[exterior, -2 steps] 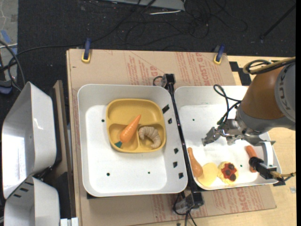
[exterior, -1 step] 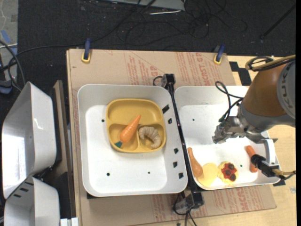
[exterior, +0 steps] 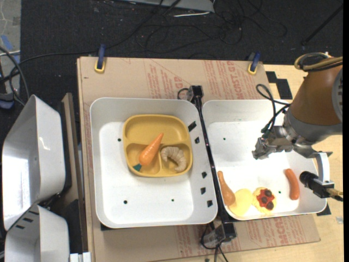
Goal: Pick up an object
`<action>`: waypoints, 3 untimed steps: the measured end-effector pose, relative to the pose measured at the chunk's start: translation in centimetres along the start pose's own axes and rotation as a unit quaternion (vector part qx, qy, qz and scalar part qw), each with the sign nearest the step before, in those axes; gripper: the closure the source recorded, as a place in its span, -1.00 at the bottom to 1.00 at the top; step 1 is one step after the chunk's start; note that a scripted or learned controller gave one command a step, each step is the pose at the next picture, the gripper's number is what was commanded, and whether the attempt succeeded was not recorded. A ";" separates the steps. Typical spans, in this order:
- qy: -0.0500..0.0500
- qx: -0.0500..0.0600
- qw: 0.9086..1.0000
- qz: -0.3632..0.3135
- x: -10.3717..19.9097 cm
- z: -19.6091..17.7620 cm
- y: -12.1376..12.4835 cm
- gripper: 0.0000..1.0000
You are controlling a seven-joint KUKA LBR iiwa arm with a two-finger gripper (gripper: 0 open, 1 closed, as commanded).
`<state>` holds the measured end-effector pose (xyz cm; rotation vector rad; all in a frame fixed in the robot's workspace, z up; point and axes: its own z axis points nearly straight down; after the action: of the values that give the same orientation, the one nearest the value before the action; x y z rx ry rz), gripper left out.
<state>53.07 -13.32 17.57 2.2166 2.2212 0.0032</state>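
Note:
My gripper [exterior: 264, 149] hangs over the middle of the right bin [exterior: 240, 116], on the arm that comes in from the right. In the bin's front part lie an orange sausage [exterior: 293, 184], a yellow piece topped with red and dark berries [exterior: 264, 198] and an orange drumstick-shaped piece [exterior: 226, 188]. All three lie below the gripper in the view, apart from it. Nothing shows between the fingers. In the left bin [exterior: 109, 190] stands a yellow divided plate [exterior: 136, 127] with a carrot [exterior: 151, 149] and a pale shrimp [exterior: 174, 156] in its compartments.
A central divider with black clips [exterior: 203, 146] separates the two bins. Both rest on a cardboard sheet [exterior: 163, 75] held by yellow clamps. White bins [exterior: 32, 152] stand off the bench at the left. Cables run across the dark floor behind.

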 end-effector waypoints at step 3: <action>0.001 0.002 1.000 -0.003 9.9 -2.9 1.8 1.00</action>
<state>54.81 -3.42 20.51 2.2126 2.2309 0.0026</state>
